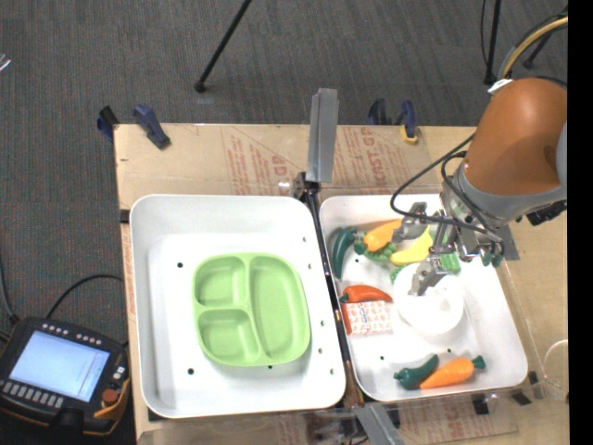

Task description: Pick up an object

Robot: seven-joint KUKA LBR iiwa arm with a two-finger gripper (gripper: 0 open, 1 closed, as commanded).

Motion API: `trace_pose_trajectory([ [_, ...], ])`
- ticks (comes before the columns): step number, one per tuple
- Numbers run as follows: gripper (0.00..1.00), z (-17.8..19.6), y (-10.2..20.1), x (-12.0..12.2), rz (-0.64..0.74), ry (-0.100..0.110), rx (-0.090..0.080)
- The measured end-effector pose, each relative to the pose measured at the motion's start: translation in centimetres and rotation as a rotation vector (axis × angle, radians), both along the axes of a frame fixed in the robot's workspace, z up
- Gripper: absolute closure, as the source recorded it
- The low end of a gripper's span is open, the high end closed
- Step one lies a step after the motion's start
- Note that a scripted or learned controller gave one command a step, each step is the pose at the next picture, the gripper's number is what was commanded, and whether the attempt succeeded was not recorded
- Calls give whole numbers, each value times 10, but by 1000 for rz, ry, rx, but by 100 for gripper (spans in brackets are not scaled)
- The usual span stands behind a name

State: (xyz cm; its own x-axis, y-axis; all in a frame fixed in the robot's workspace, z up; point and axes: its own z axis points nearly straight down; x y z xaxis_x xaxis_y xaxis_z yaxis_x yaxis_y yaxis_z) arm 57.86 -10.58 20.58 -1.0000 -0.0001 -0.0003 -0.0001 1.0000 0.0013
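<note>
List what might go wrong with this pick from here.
1. The gripper hangs over a crowded corner: the yellow toy and orange toy touch, so it may nudge both and grab neither.
2. The white round object below it looks smooth and wide, likely to slip.

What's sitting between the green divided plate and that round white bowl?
In the camera view, a small red-and-white carton lies between the green plate and white bowl.

The arm (pixel 515 151) is covering the right bin's (pixel 500 336) upper right corner. The gripper (pixel 428 269) is hiding part of the yellow toy (pixel 414 248) beneath it.
</note>
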Motion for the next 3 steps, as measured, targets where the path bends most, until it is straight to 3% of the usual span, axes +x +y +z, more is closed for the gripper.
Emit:
trace_pose_trajectory([
  [1, 0, -122, -13, 65, 7, 3, 1],
  [2, 0, -118, 15, 66, -171, 1, 1],
  [3, 100, -107, 17, 68, -165, -3, 0],
])
